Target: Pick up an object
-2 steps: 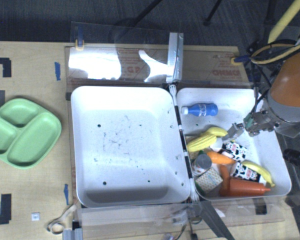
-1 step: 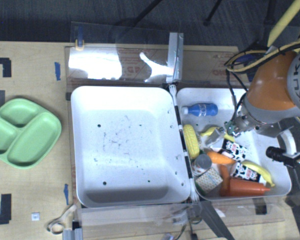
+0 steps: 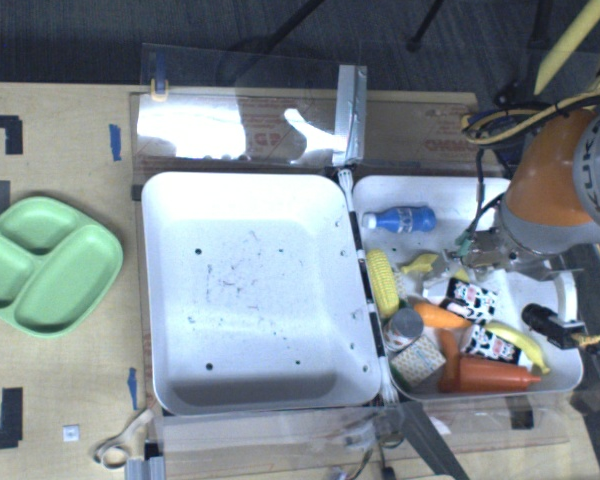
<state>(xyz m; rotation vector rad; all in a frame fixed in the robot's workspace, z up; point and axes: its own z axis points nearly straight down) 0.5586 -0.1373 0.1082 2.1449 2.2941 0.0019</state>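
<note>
Bench [image 3: 60,128] carries two white bins side by side. Left bin [image 3: 250,288]: bare floor, open room wall to wall. Right bin [image 3: 450,190]: objects packed toward the near and left walls — one blue bottle [image 3: 402,219], one corn cob [image 3: 382,280], two carrots [image 3: 485,373], one banana [image 3: 518,344], two black-and-white cartons [image 3: 472,298]. One green divided plate [image 3: 48,264] sits well left. Arm [image 3: 555,183] stands over the right bin's far right corner; claw's state cannot be told.
</note>
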